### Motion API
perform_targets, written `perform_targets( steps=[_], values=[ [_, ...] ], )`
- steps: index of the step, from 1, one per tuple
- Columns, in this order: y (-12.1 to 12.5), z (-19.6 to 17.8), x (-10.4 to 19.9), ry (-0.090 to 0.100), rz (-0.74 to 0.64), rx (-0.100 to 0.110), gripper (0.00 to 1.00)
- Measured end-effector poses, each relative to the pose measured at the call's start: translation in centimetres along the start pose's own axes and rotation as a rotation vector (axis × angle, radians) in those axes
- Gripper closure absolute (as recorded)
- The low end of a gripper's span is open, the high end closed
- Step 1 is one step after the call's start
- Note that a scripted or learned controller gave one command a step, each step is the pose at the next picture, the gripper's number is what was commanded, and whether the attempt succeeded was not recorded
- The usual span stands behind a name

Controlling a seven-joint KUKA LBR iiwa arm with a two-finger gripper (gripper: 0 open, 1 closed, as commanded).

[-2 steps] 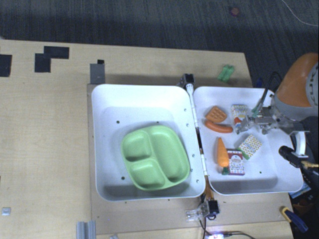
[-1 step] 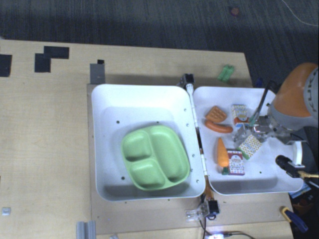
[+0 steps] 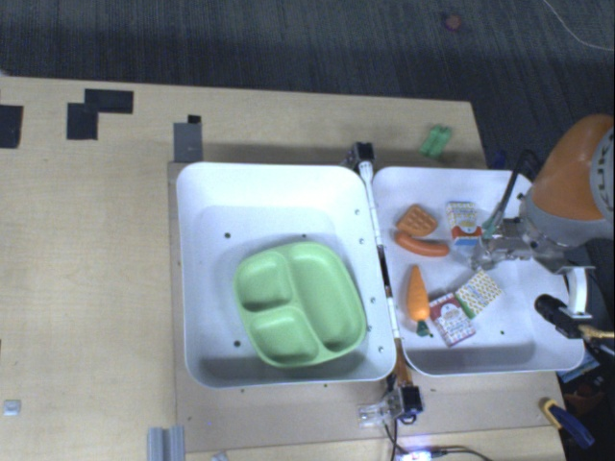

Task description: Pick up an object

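Camera view: the hand is hanging low in the right bin, among a carton, a sausage, a carrot and two packets; can't tell its finger state. Risk, I judge: crowded items are sitting close, so it could be nudging neighbours or closing on nothing. Green tray is lying in the left bin.
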State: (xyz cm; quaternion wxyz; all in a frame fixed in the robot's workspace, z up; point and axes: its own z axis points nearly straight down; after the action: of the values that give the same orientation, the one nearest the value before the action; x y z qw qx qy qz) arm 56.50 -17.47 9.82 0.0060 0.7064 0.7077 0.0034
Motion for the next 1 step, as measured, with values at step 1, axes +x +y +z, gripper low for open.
perform_targets(
  steps=[1],
  values=[
    [-0.01,0.01,0.01,0.0,0.0,0.0,0.0]
  ],
)
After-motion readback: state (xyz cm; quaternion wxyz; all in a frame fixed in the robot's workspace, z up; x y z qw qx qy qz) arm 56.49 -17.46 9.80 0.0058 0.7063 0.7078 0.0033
